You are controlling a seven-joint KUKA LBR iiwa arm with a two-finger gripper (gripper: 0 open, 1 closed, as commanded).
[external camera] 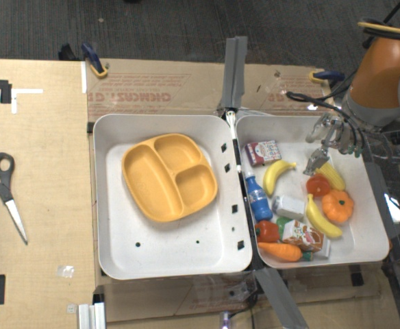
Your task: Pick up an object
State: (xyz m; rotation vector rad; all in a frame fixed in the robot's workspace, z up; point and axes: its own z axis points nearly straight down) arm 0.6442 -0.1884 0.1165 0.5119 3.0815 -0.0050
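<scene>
The gripper [321, 157] hangs in the right bin [375, 252], just above a red tomato [318, 186] and beside a banana [277, 175]. Whether it is open or closed, I cannot tell. The left bin [118, 252] holds a yellow divided plate [169, 177].

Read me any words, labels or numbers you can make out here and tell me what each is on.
Red print on the cardboard sheet: upside down, too blurred to read.
Small pink box: print too small.
Blue bottle label: too small.
Carton by the carrot: print blurred.
</scene>
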